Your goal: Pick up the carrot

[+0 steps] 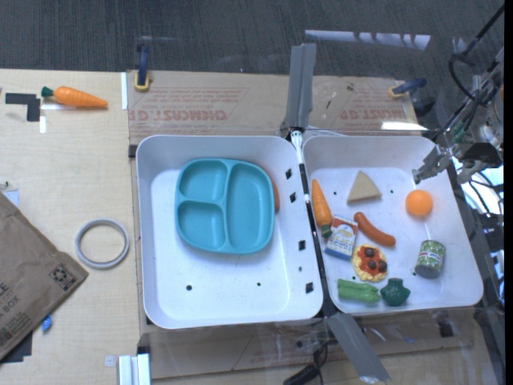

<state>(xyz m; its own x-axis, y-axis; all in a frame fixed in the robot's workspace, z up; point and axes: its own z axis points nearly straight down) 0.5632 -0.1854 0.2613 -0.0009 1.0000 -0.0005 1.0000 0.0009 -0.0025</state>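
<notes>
- Centrally, we see the carrot (321, 203) lying at the right bin's (465, 247) nine-o'clock wall.
- At its four o'clock lie a sausage (374, 228) and a milk carton (342, 239).
- At three o'clock, the gripper (429, 167) hovers over the bin rim; we cannot tell its grasp.

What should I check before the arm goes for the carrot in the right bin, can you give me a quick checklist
1. Target in view: the orange toy carrot with a green top lies in the right white bin, along its left wall. Ok.
2. Free top access: nothing lies on it. Ok.
3. Side clearance: the wall is tight on its left, and the small milk carton sits just at its lower end. Not ok.
4. Lookalikes: a second carrot lies on the bench at far left, and an orange ball sits in the same bin. Not ok.
5. Gripper position: at the bin's upper right, far from the carrot. Not ok.
6. Finger opening: cannot tell.
</notes>
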